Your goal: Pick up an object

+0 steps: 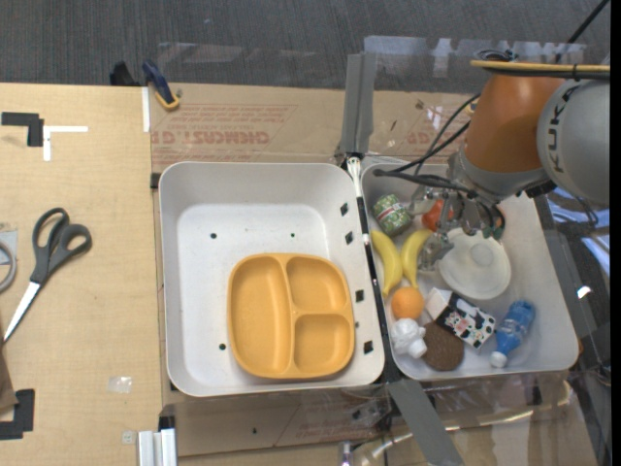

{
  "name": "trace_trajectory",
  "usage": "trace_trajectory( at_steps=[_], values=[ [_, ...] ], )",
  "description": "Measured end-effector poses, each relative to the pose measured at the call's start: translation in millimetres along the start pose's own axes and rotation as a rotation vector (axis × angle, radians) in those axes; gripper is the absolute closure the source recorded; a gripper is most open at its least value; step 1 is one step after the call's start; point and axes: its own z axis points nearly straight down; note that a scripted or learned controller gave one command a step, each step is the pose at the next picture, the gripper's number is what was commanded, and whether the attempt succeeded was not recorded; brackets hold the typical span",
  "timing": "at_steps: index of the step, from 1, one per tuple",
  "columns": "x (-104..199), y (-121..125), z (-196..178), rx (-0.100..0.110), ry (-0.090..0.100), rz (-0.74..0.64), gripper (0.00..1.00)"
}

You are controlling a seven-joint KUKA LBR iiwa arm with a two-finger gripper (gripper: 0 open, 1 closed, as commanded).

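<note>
The right bin (549,357) holds several small objects: two yellow bananas (396,257), a green patterned ball (392,214), an orange (408,303), a white figure (408,337), a brown round piece (443,350), a black-and-white box (468,322), a blue bottle (513,329) and a white round dish (477,267). The gripper (460,217) hangs low over the bin's back half, just above the white dish and right of the green ball. A red object (433,211) shows beside it. The arm's orange band (506,124) covers the bin's far side.
The left bin (194,260) holds a yellow divided plate (290,315). Scissors (44,257) lie on the wooden bench at far left. A blue-handled tool (160,83) rests by the cardboard behind the bins. Black cables run along the arm.
</note>
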Motion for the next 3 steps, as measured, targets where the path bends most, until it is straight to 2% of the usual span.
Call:
trace_trajectory(
  at_steps=[1,2,3],
  values=[
    [-1,0,-8,0.002,-0.001,-0.002,1.00],
    [-20,-37,-176,0.000,-0.001,0.018,1.00],
    [-24,-40,-231,0.000,0.000,-0.029,1.00]
  ],
)
